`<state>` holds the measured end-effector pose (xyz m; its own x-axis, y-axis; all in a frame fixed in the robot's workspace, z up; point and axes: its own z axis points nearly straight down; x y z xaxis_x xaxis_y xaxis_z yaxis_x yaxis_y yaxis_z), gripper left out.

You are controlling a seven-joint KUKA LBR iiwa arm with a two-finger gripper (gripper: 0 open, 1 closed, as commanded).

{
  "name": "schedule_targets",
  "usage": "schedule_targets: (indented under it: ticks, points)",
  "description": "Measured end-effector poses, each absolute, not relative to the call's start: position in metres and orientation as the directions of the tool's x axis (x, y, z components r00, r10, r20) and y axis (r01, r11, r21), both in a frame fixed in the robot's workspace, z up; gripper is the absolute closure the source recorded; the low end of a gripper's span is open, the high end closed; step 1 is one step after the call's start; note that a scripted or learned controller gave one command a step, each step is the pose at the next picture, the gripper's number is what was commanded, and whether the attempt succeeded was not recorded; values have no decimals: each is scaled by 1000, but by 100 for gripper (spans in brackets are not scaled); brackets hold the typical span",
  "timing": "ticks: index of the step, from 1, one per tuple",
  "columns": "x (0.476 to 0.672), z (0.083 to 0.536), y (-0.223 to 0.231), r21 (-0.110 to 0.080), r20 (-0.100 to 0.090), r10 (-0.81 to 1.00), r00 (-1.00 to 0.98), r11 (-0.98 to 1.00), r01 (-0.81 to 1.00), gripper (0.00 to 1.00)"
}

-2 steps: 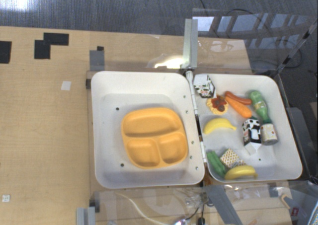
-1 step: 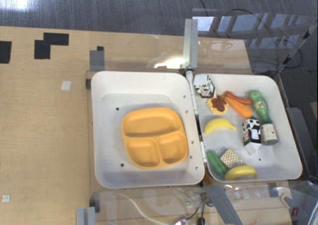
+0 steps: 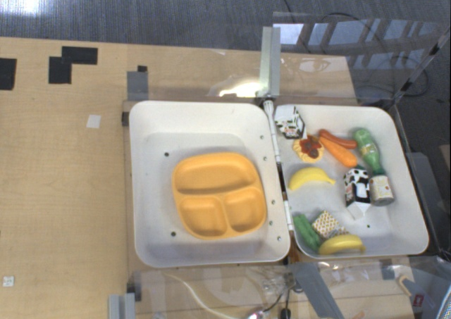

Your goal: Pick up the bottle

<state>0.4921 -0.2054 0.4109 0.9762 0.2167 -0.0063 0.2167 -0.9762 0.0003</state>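
The bottle (image 3: 368, 148) is green with a pale label. It lies tilted near the far right side of the right bin (image 3: 405, 236). Orange carrots (image 3: 338, 147) lie just to its left. A black-and-white cow-print carton (image 3: 357, 187) and a small can (image 3: 381, 189) stand close in front of it.
The right bin also holds a banana (image 3: 310, 178), a second banana (image 3: 342, 244), a green cucumber (image 3: 306, 229), a checkered packet (image 3: 325, 223), a small printed box (image 3: 289, 124) and a brown-red item (image 3: 309, 147). A yellow divided tray (image 3: 218, 194) sits in the left bin (image 3: 144, 170).
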Motion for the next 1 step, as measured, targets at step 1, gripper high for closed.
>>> schedule_targets:
  ticks: [1]
  points:
    - [489, 318, -206, -2, -5, 263, 965, -965, 263, 0]
